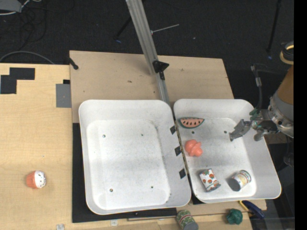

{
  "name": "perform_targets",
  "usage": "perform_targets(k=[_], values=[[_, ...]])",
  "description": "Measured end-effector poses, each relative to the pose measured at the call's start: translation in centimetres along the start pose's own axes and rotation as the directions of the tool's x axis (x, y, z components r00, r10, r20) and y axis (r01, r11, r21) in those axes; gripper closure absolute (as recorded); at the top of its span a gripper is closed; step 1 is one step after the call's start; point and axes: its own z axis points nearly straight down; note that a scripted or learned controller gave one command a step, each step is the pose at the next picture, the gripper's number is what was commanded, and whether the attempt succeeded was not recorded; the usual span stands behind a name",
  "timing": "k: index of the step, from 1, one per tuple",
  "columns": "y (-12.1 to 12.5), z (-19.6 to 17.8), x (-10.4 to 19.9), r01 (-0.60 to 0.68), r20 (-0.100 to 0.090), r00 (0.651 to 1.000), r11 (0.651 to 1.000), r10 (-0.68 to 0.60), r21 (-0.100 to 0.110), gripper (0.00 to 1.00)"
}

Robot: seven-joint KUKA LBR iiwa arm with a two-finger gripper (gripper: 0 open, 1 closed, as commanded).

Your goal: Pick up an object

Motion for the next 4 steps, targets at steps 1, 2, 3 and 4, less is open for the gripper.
perform_targets(k=[1, 2, 3, 4], values=[[0.0, 0.0, 0.0, -0.002, 0.000, 1.000, 1.000, 0.002, -0.001, 0.00], [-0.8, 5.8, 0.7, -0.001, -0.002, 1.000, 1.000, 0.001, 0.005, 0.00], [-1.6, 10.4, 0.5, -0.001, -0.001, 1.000, 1.000, 0.001, 0.005, 0.00], [-1.5, 14.1, 0.6, -0.002, 0.001, 1.000, 1.000, 0.002, -0.002, 0.00]])
